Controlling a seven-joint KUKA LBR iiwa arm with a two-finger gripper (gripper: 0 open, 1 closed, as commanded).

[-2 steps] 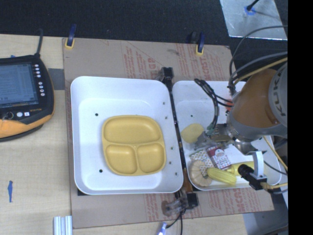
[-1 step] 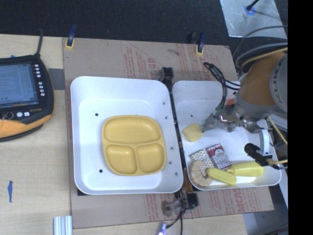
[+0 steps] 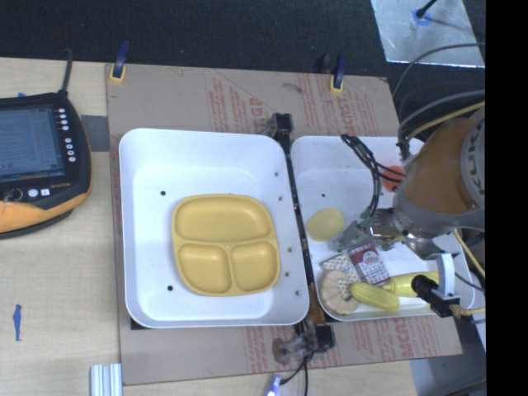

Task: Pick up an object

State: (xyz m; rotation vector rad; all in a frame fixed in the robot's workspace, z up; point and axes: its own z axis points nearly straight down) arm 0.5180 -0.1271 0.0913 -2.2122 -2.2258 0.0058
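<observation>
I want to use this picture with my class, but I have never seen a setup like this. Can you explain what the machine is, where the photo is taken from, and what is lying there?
The camera looks down at a slant on a bench. The grey and orange shape is a robot arm reaching in from the right, meant to pick something up. Two white bins sit side by side. The left bin holds a yellow divided tray. The right bin holds a yellow disc, toy corn, a cookie and small packets. A tablet lies far left.
</observation>
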